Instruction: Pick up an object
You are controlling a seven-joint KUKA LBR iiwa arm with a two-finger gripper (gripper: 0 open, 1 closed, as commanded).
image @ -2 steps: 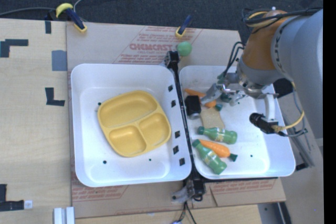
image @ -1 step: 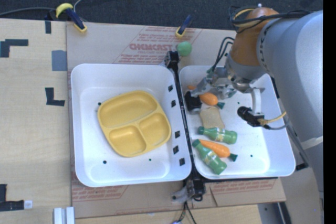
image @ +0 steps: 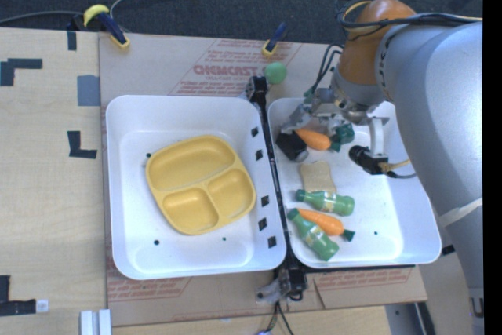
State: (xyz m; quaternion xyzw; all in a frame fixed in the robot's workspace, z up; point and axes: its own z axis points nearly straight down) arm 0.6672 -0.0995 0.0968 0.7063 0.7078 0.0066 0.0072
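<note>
The right bin [image: 392, 235] holds several toy foods. An orange carrot [image: 314, 140] lies at its far end, with a black piece [image: 289, 145] just to its left. My gripper [image: 318, 124] hangs directly over that carrot, very close to it or touching it. Nearer the front lie a tan bread slice [image: 316, 176], a green bottle [image: 328, 204], a second carrot [image: 322, 222] and another green bottle [image: 317, 240]. The grey arm [image: 439, 90] with its orange band [image: 369, 51] covers the bin's right side.
The left bin [image: 129, 247] holds a yellow divided plate [image: 201, 183]. A green ball [image: 275, 73] sits on the cardboard just beyond the bins. Clamps [image: 103, 18] and cables lie at the bench's far edge.
</note>
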